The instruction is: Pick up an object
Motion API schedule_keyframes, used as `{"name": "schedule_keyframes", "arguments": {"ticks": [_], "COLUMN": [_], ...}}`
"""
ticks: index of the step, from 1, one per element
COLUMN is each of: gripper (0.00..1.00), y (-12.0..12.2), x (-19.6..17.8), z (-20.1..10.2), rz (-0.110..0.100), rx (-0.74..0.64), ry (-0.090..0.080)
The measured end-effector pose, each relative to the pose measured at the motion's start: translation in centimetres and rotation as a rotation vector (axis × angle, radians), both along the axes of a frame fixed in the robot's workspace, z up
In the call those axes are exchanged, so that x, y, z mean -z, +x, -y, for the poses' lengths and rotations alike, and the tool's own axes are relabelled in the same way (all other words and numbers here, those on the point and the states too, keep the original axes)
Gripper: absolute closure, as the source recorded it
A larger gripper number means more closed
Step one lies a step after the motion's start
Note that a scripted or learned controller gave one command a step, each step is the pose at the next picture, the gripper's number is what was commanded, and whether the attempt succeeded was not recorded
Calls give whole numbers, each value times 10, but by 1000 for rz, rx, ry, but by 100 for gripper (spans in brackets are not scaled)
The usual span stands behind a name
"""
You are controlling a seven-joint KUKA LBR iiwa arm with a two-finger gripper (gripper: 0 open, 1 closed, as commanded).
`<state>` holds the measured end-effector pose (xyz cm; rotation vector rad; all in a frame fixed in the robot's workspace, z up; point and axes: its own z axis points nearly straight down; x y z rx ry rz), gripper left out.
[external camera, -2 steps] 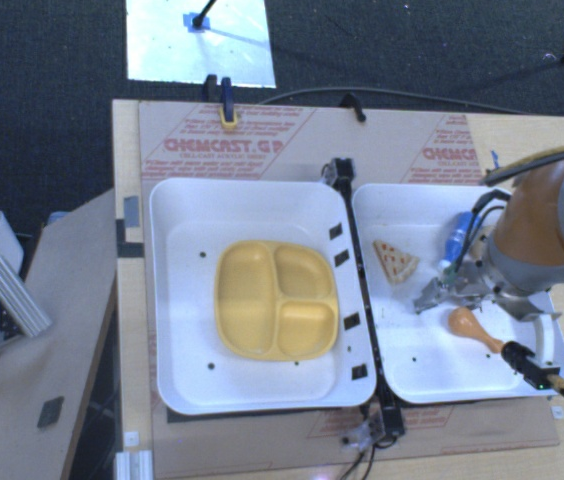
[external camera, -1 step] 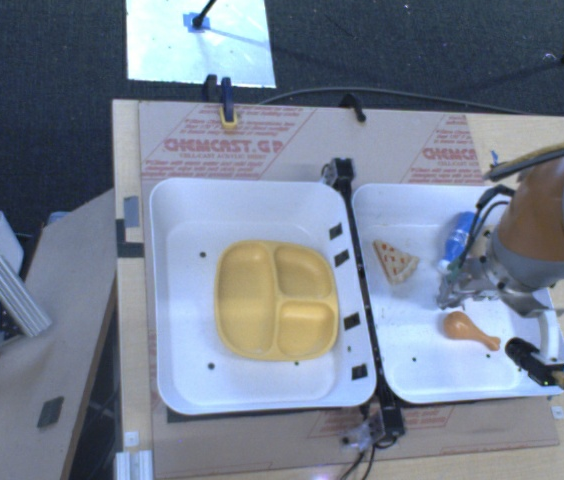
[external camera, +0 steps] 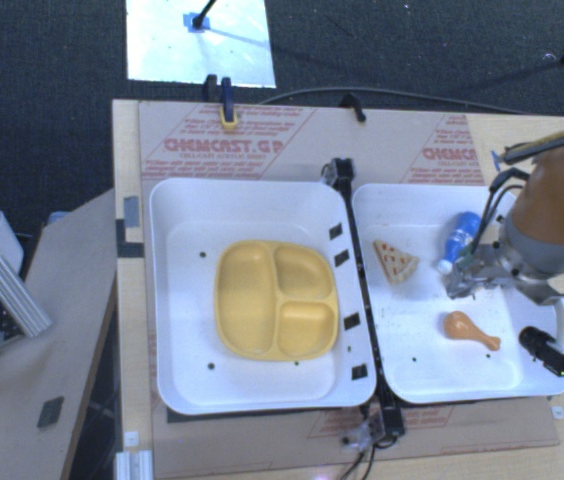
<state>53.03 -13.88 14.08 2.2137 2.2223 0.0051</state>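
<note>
The gripper [external camera: 459,283] hangs low over the right bin [external camera: 402,368]; whether it is open or closed cannot be told, and nothing is seen in its grasp. A blue bottle [external camera: 461,236] lies just beside it, a toy chicken drumstick [external camera: 470,330] just below, a pizza slice [external camera: 394,262] to its left. The left bin [external camera: 187,268] holds a yellow divided plate [external camera: 276,299].

Single fixed camera above bench [external camera: 292,133], looking down at slant; both white bins [external camera: 177,208] in frame; arm [external camera: 552,208] entering from right.
</note>
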Motion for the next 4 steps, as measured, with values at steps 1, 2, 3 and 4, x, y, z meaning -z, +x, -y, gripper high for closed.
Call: {"name": "schedule_keyframes", "arguments": {"ticks": [1, 2, 3, 4], "gripper": [100, 100, 100, 100], "y": [8, 10, 3, 16], "x": [-59, -96, -91, -95], "z": [-7, -7, -63, -121], "rz": [2, 0, -4, -3], "rx": [-2, -1, -6, -7], "ry": [-1, 0, 3, 3]}}
